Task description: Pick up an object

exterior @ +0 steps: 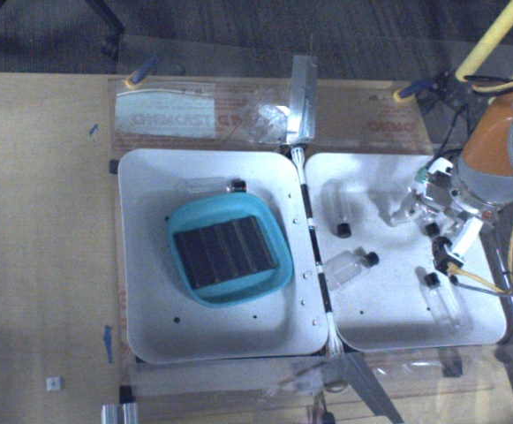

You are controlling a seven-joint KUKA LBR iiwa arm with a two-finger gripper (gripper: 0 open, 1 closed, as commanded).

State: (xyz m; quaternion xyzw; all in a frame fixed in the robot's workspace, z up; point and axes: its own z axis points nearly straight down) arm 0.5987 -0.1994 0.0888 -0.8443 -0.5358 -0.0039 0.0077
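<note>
The right bin holds several small clear bottles with black caps: one upright-looking near the divider, one lying on its side, and one near the right wall. A clear crumpled item lies in the bin's upper middle. My gripper hangs low over the right bin's upper right part, just right of that clear item. I see nothing clearly held in it. The grey arm with its orange band comes in from the right.
In the left bin sits a blue tub with a dark ridged insert, and a clear bottle lies behind it. A metal bracket and plastic bags rest behind the bins. Cables trail by the right wall.
</note>
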